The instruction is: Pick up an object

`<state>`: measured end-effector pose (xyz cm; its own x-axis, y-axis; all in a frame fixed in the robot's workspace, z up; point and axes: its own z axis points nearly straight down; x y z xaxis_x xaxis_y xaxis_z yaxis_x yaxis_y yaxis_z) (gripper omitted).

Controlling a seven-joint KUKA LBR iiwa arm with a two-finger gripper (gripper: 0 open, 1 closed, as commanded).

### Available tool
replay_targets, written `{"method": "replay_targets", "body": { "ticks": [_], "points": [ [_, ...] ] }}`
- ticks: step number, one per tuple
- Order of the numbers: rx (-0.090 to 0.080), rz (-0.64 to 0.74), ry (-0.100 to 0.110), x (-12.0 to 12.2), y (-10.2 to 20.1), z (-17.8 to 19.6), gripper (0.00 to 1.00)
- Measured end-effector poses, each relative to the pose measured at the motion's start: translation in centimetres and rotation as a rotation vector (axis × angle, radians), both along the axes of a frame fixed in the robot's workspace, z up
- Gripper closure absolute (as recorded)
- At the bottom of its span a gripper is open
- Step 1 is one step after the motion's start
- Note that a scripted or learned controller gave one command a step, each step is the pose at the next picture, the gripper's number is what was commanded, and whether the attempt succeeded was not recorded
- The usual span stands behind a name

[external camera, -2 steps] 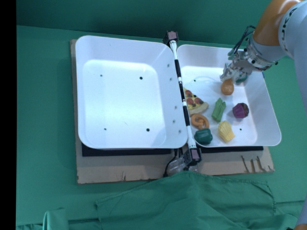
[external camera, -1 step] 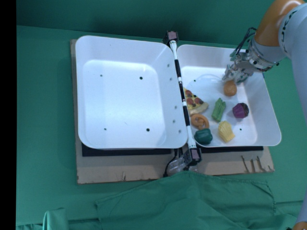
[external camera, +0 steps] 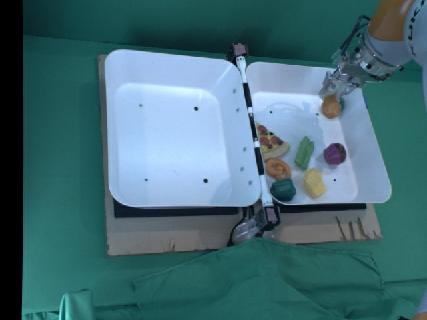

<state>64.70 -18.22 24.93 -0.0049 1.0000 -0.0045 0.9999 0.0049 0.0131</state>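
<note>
An orange ball (external camera: 331, 107) lies in the right bin's (external camera: 373, 179) far right corner, right under the gripper (external camera: 333, 91). The fingers seem to touch its top, but whether they grip it or stand open I cannot tell. Nearer lie a purple piece (external camera: 335, 153), a green pod (external camera: 304, 152), a pizza slice (external camera: 269, 142), a pretzel (external camera: 278, 169), a dark green lump (external camera: 283, 190) and a yellow block (external camera: 314, 183). The left bin (external camera: 120, 65) adjoins.
</note>
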Motion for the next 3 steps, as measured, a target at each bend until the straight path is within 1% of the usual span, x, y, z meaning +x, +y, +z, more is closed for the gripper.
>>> {"method": "replay_targets", "body": {
  "ticks": [1,2,3],
  "points": [
    [0.000,0.008,0.002,0.3,-0.1,4.7,1.00],
    [0.001,0.007,0.007,0.2,-0.1,4.4,0.00],
    [0.000,0.015,0.000,1.2,-0.2,10.7,0.00]
  ]
}}
